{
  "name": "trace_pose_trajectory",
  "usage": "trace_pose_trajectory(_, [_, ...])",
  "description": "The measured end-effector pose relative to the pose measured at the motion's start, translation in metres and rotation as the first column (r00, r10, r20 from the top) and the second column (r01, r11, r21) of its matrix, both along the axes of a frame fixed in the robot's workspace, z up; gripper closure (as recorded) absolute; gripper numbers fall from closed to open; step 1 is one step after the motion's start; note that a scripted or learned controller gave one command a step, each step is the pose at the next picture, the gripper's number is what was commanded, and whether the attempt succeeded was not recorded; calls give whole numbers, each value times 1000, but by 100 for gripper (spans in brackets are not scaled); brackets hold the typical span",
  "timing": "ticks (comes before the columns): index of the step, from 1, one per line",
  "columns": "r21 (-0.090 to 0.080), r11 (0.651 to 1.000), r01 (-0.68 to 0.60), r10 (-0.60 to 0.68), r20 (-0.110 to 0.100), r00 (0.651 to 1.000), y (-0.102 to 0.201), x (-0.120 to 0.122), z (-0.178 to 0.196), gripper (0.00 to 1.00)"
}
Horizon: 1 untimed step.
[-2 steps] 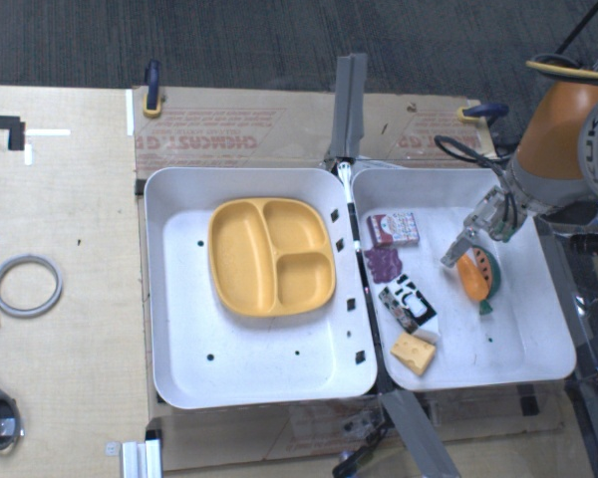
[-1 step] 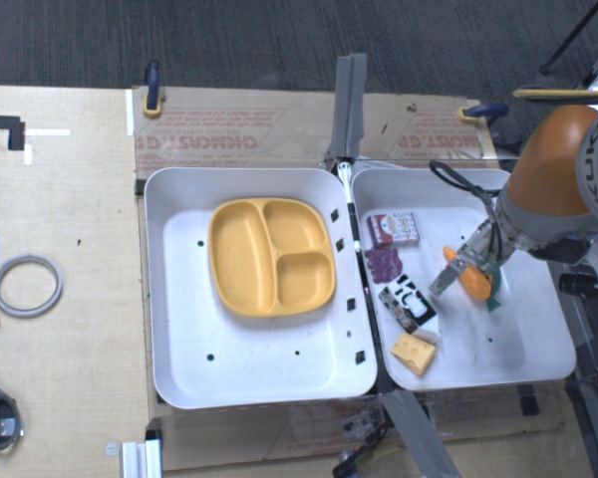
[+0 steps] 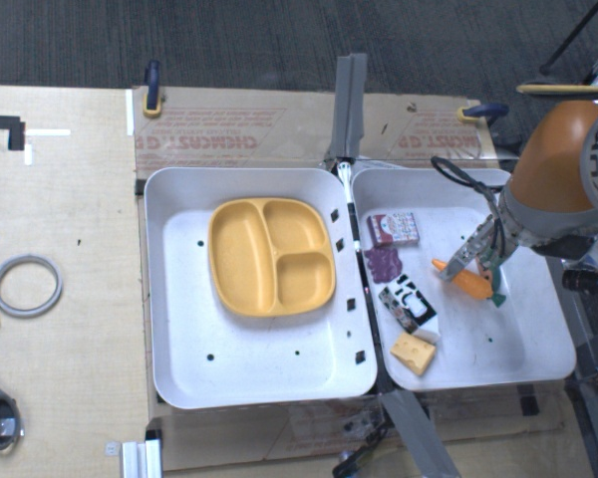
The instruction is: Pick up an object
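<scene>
Orange carrot [image 3: 468, 282] in right bin [image 3: 538, 357]

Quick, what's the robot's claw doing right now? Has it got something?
Gripper: down in the right bin, at the orange carrot toy; open, shut or holding cannot be told.

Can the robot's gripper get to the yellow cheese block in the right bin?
Probably yes. The cheese block lies alone near the front of the right bin, with nothing on top. The gripper is down by the carrot, with bare bin floor between.
</scene>
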<state>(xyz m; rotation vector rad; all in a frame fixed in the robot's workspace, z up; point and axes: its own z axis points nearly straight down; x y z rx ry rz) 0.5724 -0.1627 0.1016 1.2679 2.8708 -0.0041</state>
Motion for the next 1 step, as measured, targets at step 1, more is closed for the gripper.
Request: trace_pose_trajectory(1, [2, 984, 179, -179, 0, 984, 78, 62, 116, 100])
